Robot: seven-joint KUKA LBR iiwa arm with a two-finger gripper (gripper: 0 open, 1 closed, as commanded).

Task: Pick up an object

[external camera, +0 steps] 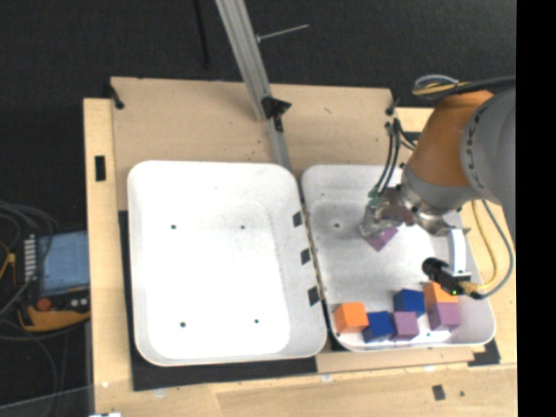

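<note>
My gripper [378, 228] hangs over the middle of the right bin [334, 189]. A small purple block [381, 239] sticks out from between its fingertips, and the fingers are shut on it. The grey and orange arm reaches in from the right above the bin. Several other blocks lie along the bin's front edge: an orange one [351, 316], a blue one [379, 326], a purple one [406, 324], another blue one [408, 301] and another purple one [446, 314].
The left bin [208, 259] lies beside the right one, and small black clips join them along the seam. A metal pole [248, 46] slants up from the bench behind the bins. A black connector [439, 274] and cables hang from the arm over the right bin's right side.
</note>
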